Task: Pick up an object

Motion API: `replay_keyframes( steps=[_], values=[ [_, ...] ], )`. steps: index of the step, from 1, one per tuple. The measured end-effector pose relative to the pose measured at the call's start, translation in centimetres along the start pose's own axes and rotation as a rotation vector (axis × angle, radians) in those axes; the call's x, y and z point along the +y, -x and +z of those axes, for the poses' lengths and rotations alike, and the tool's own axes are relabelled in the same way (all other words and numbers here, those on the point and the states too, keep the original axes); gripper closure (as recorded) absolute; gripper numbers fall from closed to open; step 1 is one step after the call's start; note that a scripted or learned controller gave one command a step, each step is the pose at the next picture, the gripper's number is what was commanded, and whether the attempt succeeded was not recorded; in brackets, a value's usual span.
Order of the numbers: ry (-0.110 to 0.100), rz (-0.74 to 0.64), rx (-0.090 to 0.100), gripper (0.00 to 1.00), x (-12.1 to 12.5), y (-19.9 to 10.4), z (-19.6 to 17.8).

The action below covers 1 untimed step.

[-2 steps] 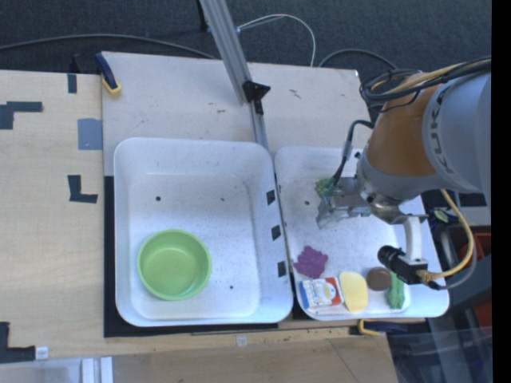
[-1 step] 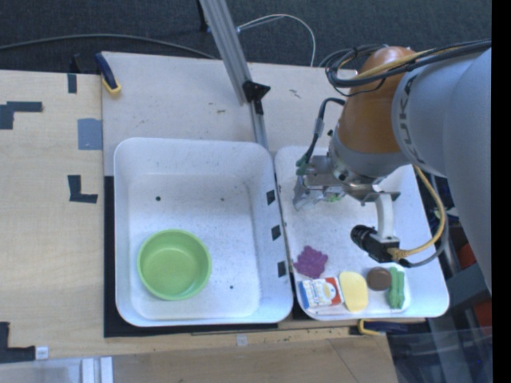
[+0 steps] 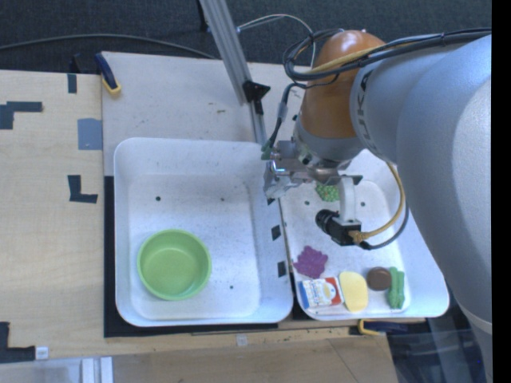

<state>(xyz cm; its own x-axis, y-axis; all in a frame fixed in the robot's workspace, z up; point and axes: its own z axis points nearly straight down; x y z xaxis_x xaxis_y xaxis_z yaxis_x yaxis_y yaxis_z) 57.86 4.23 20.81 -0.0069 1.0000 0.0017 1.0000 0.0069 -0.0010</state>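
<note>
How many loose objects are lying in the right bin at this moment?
At least 6: purple piece, white packet, yellow item, brown round item, green item, light green piece beneath the arm, which may hide more.

Two bins (image 3: 128, 214) white, finely speckled dark. Bowl (image 3: 174, 263) lime green. Arm (image 3: 431, 126) grey, wrist band (image 3: 339, 86) orange. Small pieces along the right bin's near edge: purple (image 3: 311, 261), red-and-white packet (image 3: 320, 293), yellow (image 3: 354, 290), brown (image 3: 378, 278), green (image 3: 395, 287). Bench (image 3: 40, 214) pale tan with dark grey tape marks.

Along the right bin's near edge — purple piece (image 3: 310, 261), red-and-white packet (image 3: 320, 293), yellow lump (image 3: 354, 290), brown disc (image 3: 378, 278), green piece (image 3: 396, 286).
</note>
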Motion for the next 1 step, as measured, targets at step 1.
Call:
replay_keyframes(
  steps=[1],
  values=[
    [0.001,0.000,0.000,1.00,1.85,-5.07,-0.87]
  ],
)
